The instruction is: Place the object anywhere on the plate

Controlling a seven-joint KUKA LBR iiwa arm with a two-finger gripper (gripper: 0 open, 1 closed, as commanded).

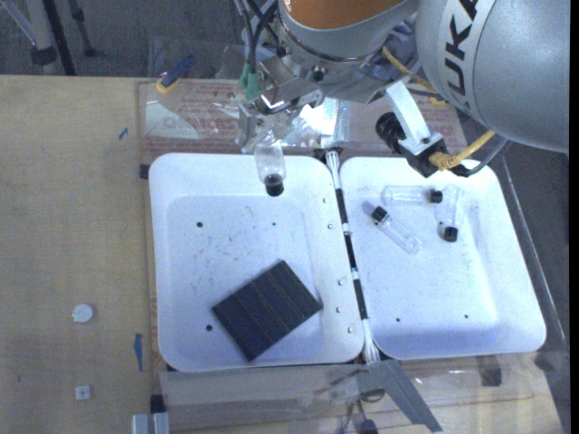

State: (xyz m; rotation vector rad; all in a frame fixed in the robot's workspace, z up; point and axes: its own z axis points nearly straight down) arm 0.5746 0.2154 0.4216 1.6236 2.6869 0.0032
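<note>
The arm bears the letters "KUKA", partly cut off at the top edge. Its gripper is closed on a clear vial with a black cap, hanging over the far edge of the left bin. The dark plate lies at that bin's near side, well apart from the vial; three similar vials lie in the right bin.

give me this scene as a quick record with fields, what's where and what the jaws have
left bin: holds a dark square plate, lying flat near the front
right bin: three clear vials with black caps, lying loose near the back
gripper: above the back edge of the left bin
held item: a clear vial, hanging cap down between the jaws
vial versus plate: apart, vial well behind the plate
task state: vial not yet on the plate
</note>
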